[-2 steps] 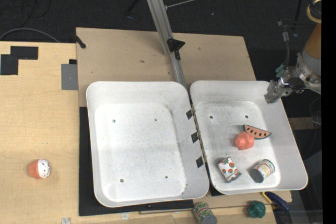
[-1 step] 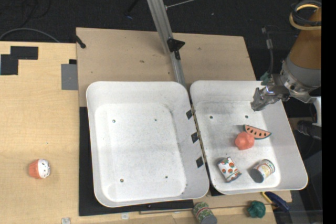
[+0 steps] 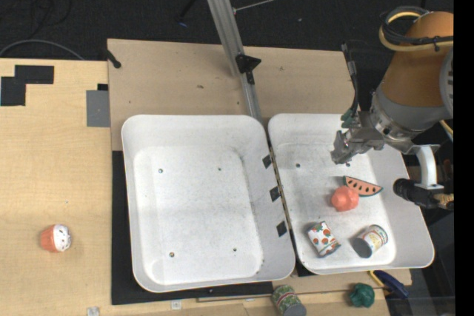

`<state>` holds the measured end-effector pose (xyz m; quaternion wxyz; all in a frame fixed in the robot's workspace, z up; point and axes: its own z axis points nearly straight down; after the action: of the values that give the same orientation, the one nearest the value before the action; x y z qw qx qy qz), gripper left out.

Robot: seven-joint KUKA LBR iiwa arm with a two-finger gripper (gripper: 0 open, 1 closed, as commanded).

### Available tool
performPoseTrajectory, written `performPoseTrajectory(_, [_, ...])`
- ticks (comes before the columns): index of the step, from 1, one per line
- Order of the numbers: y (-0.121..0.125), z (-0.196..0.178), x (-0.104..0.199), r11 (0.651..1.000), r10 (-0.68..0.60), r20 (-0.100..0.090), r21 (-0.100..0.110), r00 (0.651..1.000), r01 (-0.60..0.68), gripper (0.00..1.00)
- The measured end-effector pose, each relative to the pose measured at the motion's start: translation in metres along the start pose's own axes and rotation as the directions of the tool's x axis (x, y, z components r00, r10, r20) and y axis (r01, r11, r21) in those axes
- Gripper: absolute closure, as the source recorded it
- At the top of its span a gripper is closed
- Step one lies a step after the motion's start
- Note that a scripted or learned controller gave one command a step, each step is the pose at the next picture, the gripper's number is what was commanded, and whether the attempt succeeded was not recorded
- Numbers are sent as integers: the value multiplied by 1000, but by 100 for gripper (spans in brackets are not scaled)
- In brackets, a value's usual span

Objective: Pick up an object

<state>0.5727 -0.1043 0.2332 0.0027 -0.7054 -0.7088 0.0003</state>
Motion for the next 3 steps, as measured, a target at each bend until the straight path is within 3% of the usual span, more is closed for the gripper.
performPoseTrajectory(3, [-14, -4, 138, 1000, 0, 1, 1, 1000, 0, 100])
